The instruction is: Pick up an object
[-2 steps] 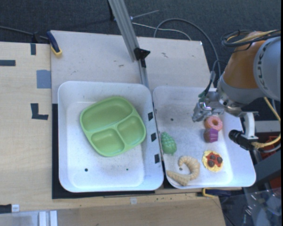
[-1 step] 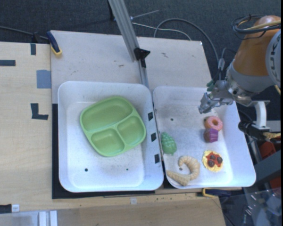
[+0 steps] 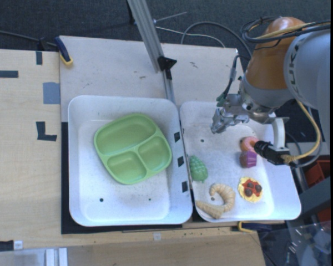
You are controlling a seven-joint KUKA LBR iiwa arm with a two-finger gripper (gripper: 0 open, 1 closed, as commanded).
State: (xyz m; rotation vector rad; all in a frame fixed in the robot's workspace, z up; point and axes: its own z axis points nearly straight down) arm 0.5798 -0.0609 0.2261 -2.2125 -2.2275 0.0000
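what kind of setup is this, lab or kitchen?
Likely a robot lab bench: a grey arm's gripper over two shallow white bins, toy food like a tan plastic croissant, and loose cables on dark carpet.

arm: cut off by right edge
pink toy: partly hidden behind black wrist fitting, kind unclear
gripper: finger gap too small to tell
croissant: overhangs right bin front rim

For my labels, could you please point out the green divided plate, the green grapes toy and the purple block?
Green divided plastic plate (image 3: 132,147), camera view: centre divider.
Green grapes toy (image 3: 198,169), camera view: middle.
Purple block (image 3: 248,159), camera view: top face.
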